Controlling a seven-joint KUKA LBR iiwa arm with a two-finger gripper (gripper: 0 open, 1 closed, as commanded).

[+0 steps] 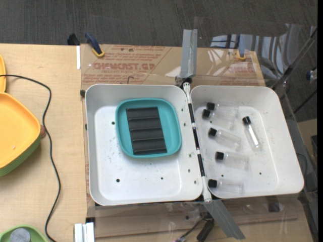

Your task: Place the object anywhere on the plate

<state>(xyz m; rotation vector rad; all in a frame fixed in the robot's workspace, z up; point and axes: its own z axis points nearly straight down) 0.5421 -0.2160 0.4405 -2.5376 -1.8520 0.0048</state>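
A teal square plate point(173, 130) lies in the left white bin point(136, 185), toward its upper middle. A dark ribbed rectangular block point(145, 130) rests on the plate's centre. In the right white bin point(282, 150) lie several clear plastic vials with black caps: one near the top left point(209, 110), one at the upper right point(250, 131), one in the middle point(224, 137), one lower point(229, 158) and one by the bottom left corner point(224, 185).
Brown cardboard point(131, 64) lies behind the bins. A yellow dish point(15, 130) stacked on a green one sits at the left edge, with a black cable point(50, 150) running down the wooden bench. A grey metal post point(189, 54) stands behind the seam between the bins.
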